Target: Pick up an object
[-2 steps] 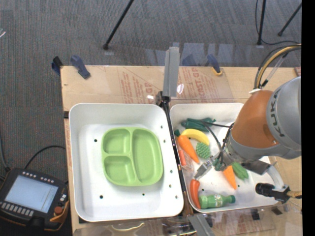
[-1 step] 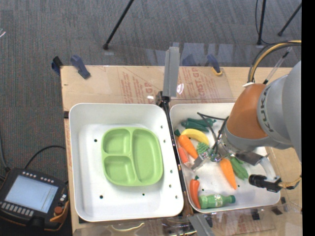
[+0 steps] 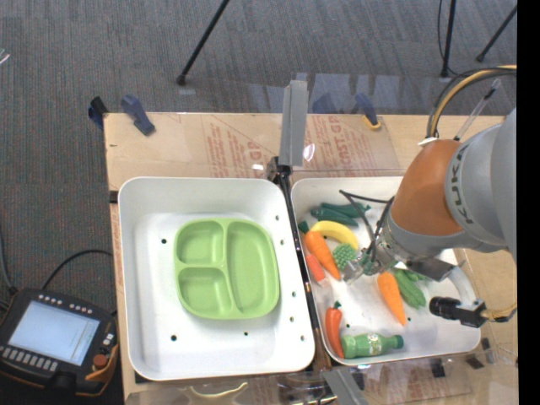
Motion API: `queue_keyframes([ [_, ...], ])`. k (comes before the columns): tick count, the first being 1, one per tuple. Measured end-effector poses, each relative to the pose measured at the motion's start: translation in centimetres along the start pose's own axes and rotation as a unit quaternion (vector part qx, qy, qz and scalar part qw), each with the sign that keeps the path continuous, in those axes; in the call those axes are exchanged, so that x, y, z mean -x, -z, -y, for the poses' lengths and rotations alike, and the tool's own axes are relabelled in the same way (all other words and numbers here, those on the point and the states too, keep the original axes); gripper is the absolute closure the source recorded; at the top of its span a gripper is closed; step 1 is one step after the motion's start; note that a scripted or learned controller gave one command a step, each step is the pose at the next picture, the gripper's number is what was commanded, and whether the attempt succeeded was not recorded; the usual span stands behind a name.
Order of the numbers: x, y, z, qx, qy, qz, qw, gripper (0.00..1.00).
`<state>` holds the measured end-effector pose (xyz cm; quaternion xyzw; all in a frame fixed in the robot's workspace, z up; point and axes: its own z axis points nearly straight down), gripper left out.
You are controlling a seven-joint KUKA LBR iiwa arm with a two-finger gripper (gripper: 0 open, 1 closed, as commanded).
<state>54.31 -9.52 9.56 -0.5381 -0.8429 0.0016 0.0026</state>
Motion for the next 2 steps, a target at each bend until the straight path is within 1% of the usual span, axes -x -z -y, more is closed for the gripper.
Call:
queue_keyframes([
  [1, -0.07, -0.03, -0.03, 0.000, 0.001, 0.000, 1.0000, 0.00],
  [2, -0.08, 0.89, -0.01, -0.001, 0.003, -0.001, 1.0000, 1.00],
])
